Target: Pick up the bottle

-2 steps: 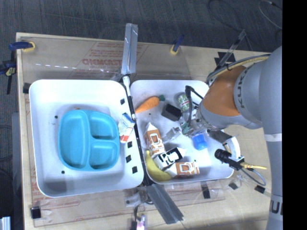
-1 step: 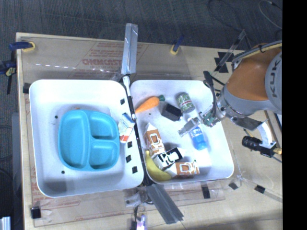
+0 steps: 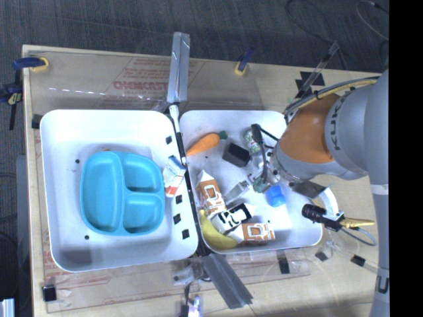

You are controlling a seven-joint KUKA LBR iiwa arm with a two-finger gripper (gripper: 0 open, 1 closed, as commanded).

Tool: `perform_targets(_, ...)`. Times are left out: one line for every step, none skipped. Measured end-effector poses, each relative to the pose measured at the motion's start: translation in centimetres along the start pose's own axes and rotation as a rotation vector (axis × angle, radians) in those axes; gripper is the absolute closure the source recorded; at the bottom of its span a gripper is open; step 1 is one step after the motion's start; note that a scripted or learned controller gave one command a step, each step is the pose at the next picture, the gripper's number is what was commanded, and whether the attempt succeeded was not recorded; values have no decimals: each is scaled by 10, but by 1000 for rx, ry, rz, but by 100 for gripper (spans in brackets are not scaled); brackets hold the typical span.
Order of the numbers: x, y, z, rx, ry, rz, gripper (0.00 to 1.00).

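Bottle [image 3: 273, 195], clear with blue cap, lies in right bin [image 3: 291, 236] just below the gripper [image 3: 262, 176], touching or nearly touching the fingers; can't tell if fingers are spread or pinching it. Blue cap end points toward the bin's right wall, some bare floor there. Left of the fingers: black block [image 3: 236, 154], carrot [image 3: 202, 144] near the divider. Below-left: small cartons [image 3: 210, 195], banana [image 3: 218, 235] against the front edge, crowded. Left bin [image 3: 59, 177] holds a blue divided tray [image 3: 123, 191], well apart, open floor around it.
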State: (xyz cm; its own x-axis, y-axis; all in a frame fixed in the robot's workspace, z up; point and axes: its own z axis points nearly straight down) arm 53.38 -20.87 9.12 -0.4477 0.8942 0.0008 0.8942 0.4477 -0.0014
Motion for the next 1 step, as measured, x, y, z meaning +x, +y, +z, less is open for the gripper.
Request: perform_targets(3, -7, -94, -2, -2, -126, 0)
